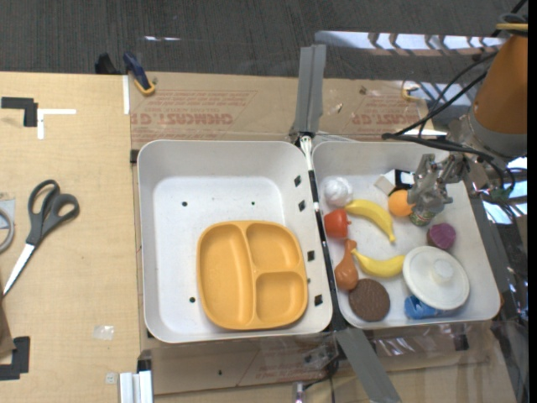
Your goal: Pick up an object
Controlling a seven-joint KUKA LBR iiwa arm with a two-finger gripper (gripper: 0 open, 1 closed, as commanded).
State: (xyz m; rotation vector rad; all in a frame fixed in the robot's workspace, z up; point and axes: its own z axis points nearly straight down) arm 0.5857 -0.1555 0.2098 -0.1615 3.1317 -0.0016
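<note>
Camera view has the gripper (429, 198) low in the right bin (482, 250), beside an orange ball (399, 203) (a likely target). Whether it grips cannot be told; this looks like the reach, with closing and lifting next.

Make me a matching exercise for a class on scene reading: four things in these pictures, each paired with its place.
Things:
1. yellow tray
2. scissors
3. white lid
4. gripper

Places:
A. on the bench, left of both bins
B. front right of the right bin
C. in the left bin
D. over the back of the right bin, by an orange fruit

Pairs: 1-C, 2-A, 3-B, 4-D
</note>
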